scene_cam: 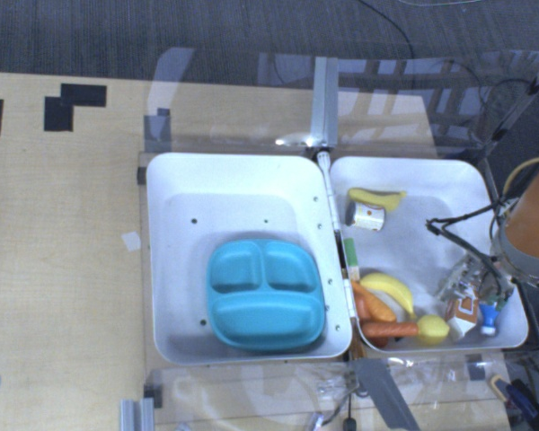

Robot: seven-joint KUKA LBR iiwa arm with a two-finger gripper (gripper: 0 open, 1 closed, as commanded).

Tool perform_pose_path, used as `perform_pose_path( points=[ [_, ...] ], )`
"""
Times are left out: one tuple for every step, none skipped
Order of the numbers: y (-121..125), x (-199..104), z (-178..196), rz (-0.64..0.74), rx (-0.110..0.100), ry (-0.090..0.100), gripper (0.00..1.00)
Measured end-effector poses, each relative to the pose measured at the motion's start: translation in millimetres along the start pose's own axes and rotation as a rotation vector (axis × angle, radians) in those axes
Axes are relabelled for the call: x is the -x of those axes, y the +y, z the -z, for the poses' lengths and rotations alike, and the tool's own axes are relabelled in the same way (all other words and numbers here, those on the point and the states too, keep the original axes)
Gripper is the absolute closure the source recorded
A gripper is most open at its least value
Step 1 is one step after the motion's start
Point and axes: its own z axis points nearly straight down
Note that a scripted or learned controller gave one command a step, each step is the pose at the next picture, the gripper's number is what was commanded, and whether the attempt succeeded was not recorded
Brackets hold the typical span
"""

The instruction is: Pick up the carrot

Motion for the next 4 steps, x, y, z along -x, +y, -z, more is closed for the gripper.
perform_pose_path(
  points=[
    [43.7, -1.2, 34.9, -0.280, -0.004, 0.012, 1.00],
    [9.0, -1.2, 0.7, 0.284, 0.010, 0.000, 1.00],
    [9.6, -3.8, 0.7, 0.701, 0.002, -0.005, 1.00],
    [86.6, -38.8, 1.7, 0.939, 0.003, -0.003, 1.00]
  ],
)
